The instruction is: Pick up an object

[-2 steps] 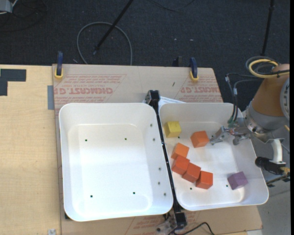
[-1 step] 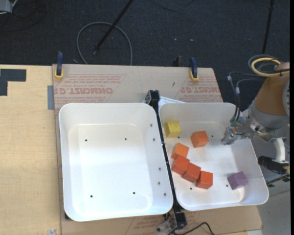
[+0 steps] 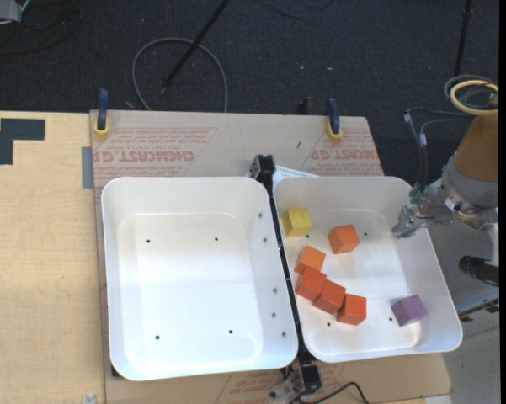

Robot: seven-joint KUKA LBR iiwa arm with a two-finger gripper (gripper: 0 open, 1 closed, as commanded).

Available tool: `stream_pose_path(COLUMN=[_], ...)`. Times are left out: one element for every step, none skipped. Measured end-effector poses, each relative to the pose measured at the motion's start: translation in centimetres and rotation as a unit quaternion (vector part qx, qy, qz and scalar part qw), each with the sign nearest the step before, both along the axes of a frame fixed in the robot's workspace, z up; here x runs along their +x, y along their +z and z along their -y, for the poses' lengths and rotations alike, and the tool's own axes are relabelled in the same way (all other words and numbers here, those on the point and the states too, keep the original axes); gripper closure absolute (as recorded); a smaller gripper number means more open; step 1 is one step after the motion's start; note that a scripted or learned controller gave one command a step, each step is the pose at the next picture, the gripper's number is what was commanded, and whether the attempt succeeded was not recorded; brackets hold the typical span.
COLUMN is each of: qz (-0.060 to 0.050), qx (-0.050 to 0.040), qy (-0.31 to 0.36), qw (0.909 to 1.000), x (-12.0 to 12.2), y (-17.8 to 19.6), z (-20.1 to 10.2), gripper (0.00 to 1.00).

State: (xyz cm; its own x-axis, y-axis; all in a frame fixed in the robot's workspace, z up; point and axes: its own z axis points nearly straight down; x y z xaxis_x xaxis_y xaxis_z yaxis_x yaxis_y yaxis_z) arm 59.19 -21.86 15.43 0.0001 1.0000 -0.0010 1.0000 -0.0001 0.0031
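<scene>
The jaws (image 3: 410, 221) are hanging over the right bin (image 3: 442, 305)'s far right rim; whether they are parted or closed I cannot tell. Nearest is the lone orange block (image 3: 343, 238), to their left — likely light, rigid and flat-sided, best pinched across opposite faces. It is sitting with open floor all round, unlike the clustered orange blocks (image 3: 328, 291) below.

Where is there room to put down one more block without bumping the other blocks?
The left bin has lots of bare white floor. In the right bin, there is free room along the far wall behind the yellow block, and between the orange blocks and the purple block. It is crowded near the divider, where the orange blocks bunch up.
</scene>
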Motion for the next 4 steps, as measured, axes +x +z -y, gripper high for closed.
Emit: stream_pose_path(qz=[0.001,0.001,-0.002,-0.002], qx=[-0.0001,-0.0001,0.0010,0.0009], qy=[0.000,0.000,0.002,0.002], qw=[1.0000,1.0000,1.0000,1.0000], x=[1.0,0.7,0.9,0.7], y=[5.3,11.3,9.7,8.5], z=[-0.5,-1.1,-6.0,-10.7], gripper=[1.00,1.00,1.00,1.00])
